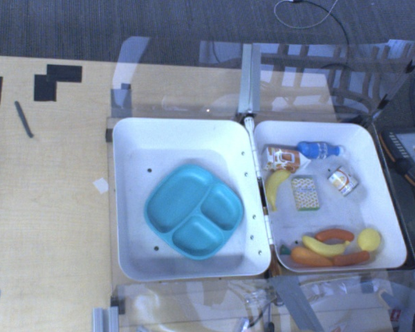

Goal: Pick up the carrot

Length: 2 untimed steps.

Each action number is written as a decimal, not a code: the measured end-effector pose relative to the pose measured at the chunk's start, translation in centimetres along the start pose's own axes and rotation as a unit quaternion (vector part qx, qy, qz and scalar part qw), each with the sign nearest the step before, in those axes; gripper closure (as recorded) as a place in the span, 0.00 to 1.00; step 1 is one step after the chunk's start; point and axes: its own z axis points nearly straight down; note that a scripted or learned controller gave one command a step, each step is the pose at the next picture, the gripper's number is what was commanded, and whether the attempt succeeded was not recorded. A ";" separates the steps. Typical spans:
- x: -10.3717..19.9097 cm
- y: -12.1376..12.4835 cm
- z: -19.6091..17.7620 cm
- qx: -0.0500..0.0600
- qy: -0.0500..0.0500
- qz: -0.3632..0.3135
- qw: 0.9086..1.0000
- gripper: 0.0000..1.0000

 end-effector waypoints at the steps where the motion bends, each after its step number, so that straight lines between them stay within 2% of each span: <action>1: -0.4 -1.9 16.5 0.003 0.001 0.131 0.991 1.00; 2: -0.3 -1.7 15.4 0.000 0.000 0.128 0.992 1.00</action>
